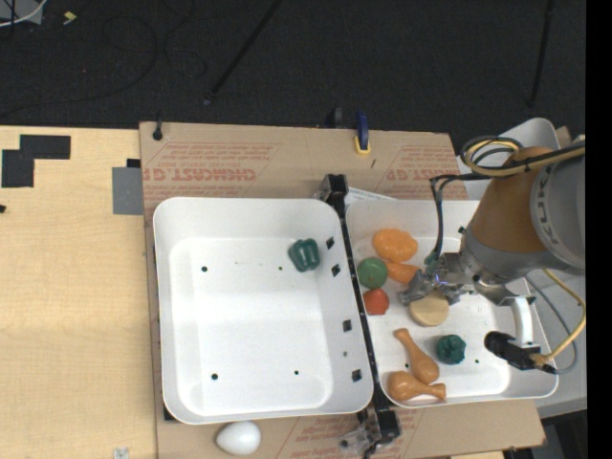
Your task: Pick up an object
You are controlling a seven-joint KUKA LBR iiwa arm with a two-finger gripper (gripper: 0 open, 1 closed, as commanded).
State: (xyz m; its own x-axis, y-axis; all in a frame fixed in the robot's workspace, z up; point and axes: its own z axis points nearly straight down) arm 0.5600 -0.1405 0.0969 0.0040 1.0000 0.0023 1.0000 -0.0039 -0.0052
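On the cardboard-covered bench [287,156], two white bins [191,256]; dark floor [287,46] behind

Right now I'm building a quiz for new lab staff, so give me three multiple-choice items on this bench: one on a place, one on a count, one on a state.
1. Where does the green toy pepper lie?
A. left bin
B. right bin
C. on the cardboard

2. How many things lie in the left bin?
A. one
B. three
C. five

3. The gripper is:
A. raised over the left bin
B. low in the right bin, by the beige round piece
C. parked off the bench

Key: 1 A, the pepper sits near that bin's upper right. 2 A, the pepper lies there alone. 3 B, the gripper sits just above the beige piece.
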